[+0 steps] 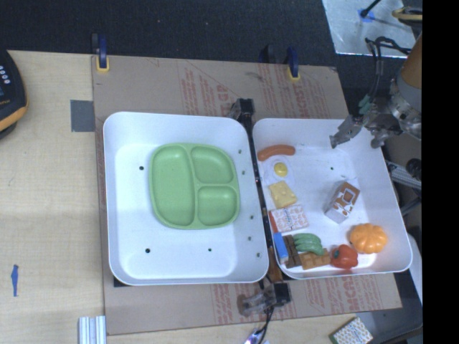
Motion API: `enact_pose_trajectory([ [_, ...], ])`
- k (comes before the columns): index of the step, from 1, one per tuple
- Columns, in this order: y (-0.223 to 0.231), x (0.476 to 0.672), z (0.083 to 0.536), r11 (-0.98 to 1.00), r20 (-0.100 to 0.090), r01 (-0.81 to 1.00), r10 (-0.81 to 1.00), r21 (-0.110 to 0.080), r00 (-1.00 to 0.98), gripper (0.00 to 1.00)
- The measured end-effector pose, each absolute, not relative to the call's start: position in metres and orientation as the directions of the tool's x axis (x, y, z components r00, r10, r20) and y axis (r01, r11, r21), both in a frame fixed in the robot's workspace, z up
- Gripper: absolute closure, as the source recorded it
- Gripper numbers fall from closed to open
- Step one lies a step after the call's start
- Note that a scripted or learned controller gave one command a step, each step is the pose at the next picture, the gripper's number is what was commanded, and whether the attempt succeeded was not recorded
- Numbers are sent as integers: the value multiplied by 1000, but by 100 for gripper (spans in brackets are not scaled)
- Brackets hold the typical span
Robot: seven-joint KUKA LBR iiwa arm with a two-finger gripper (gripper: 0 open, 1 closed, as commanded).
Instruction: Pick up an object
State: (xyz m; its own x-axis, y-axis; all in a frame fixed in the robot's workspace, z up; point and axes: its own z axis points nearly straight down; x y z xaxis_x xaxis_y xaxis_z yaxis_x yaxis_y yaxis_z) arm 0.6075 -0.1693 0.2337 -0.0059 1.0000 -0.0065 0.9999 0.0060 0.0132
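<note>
Red tomato (344, 256) hugs the right bin's (358, 160) near rim; jaws' (362, 131) state unclear, above far edge

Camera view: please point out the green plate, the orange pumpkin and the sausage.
green plate (171, 185), camera view, large left compartment.
orange pumpkin (368, 238), camera view, its middle.
sausage (277, 151), camera view, its middle.

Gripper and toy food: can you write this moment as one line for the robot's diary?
gripper: above right bin's top right corner, holding nothing | toy food: lying in right bin | green divided plate: in left bin | pick: not yet done
</note>
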Motion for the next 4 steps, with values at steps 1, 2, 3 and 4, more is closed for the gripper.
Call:
enact_pose_trajectory([
  [1, -94, 616, 168, 12, 3, 1000, 1000, -8, -12, 0],
  [2, -103, 647, 87, 8, -1, 1000, 1000, -6, -8, 0],
  [3, -99, 655, 92, 7, -3, 1000, 1000, -8, -7, 0],
  [4, -99, 655, 92, 7, -3, 1000, 1000, -9, -7, 0],
])
